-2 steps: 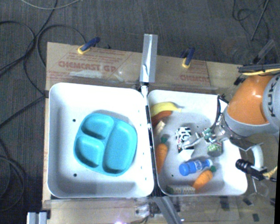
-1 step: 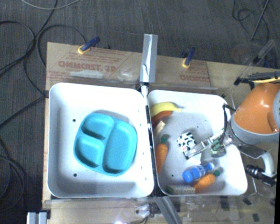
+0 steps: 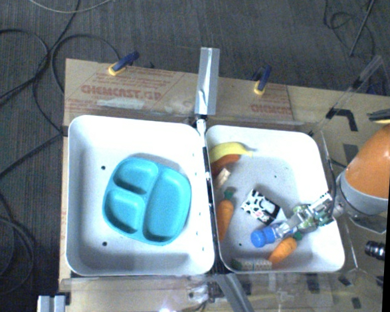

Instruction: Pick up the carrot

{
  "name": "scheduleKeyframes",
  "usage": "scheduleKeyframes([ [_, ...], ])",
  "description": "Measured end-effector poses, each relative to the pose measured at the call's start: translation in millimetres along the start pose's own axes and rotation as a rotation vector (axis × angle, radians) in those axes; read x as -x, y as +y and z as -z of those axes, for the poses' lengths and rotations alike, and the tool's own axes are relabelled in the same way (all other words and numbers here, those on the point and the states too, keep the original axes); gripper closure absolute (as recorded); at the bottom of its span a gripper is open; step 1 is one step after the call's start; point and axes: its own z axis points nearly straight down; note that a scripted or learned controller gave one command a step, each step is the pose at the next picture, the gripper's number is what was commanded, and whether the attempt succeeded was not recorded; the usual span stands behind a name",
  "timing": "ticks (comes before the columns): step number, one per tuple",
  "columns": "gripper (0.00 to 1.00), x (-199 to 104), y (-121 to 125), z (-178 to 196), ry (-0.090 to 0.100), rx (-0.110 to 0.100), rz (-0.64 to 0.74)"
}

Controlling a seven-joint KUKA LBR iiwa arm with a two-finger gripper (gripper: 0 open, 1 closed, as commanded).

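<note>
Over the right bin (image 3: 327,169), the tool (image 3: 308,218) hangs beside a carrot (image 3: 282,250), its spread impossible to tell

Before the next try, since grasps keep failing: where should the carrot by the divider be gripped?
Grip the carrot at its orange middle, coming straight down. It lies lengthwise along the right bin wall, green top up-picture, so close across its width.

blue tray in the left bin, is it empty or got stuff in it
Empty. The blue tray lies flat in the left bin, and all its compartments show bare blue.
</note>
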Motion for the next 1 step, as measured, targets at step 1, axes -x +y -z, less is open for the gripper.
scheduleKeyframes([
  [1,0.0,14.8,11.9,-15.7,-0.024,0.026,0.19],
])
